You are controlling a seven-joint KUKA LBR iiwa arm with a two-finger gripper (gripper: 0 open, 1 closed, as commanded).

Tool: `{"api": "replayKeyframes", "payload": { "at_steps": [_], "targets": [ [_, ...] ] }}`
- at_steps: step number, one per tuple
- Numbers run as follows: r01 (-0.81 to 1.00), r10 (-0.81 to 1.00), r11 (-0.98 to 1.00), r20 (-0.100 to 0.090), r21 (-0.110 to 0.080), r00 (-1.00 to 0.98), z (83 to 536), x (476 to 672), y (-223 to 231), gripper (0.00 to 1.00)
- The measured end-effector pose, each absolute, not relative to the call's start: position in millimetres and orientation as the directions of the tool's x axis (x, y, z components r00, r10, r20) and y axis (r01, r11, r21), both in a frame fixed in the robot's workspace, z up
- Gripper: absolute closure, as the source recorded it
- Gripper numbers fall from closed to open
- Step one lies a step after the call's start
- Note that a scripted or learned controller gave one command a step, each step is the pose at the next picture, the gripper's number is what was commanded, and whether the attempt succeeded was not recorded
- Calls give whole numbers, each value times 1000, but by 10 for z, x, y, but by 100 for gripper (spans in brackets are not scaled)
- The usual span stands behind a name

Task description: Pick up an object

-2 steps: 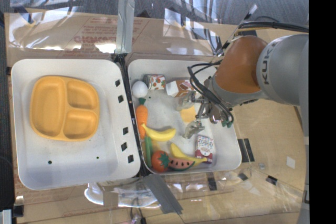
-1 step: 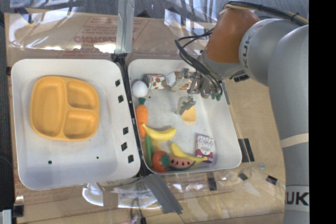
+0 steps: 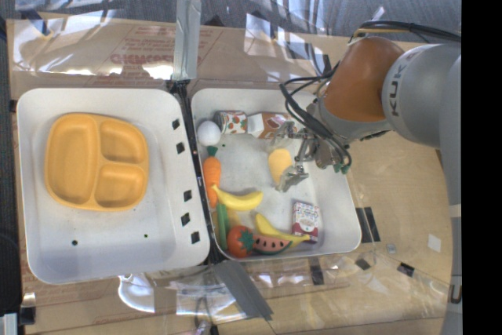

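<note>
My gripper (image 3: 293, 171) hangs low over the right bin (image 3: 339, 204), under the orange wrist band. It sits right beside a pale yellow lemon-like fruit (image 3: 278, 162), at the fruit's right edge. Whether the fruit is in its grasp is unclear from above. Other toy foods lie in this bin: a white egg (image 3: 209, 132), a carrot (image 3: 212, 172), a banana (image 3: 238, 198), a second banana (image 3: 279, 230), a red fruit (image 3: 239, 241), a watermelon slice (image 3: 272, 244) and a red carton (image 3: 306, 217).
Small cartons (image 3: 245, 122) line the right bin's far wall. The left bin (image 3: 47, 247) holds a yellow divided plate (image 3: 96, 161). A black divider (image 3: 194, 176) runs between the bins. The arm's black cables (image 3: 302, 94) hang over the right bin's far right corner.
</note>
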State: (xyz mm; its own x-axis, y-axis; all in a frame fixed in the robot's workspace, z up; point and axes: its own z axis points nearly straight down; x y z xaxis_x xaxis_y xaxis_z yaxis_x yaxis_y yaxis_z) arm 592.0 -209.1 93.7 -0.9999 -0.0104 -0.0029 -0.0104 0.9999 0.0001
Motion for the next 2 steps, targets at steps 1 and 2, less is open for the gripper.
{"api": "replayKeyframes", "payload": {
  "at_steps": [1,2],
  "targets": [
    [-29,-29,1000,-1,1,-1000,933,5826,-2068,0],
    [-77,-77,997,0,1,-997,924,5712,-1798,0]
  ]
}}
